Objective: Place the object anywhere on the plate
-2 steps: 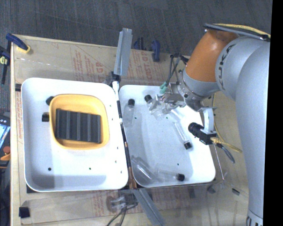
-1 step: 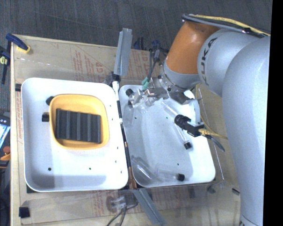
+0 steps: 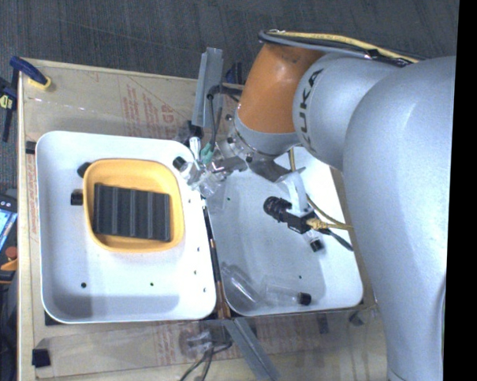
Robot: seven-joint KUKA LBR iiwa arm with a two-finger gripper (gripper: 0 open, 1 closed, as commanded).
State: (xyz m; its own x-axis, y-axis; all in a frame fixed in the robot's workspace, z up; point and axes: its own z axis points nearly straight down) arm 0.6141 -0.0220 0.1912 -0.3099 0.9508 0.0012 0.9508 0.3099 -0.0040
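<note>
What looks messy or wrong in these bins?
Nothing is spilled or broken. The yellow plate sits flat in the left bin with a dark ribbed block squarely on it. A clear thing lies in the right bin, too faint to judge.

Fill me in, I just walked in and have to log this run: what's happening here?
The grey arm reaches in from the right, with its gripper at the far end of the seam between the two white bins. In the left bin a yellow plate bears a dark ribbed block. The right bin holds a clear plastic piece near its front.
</note>
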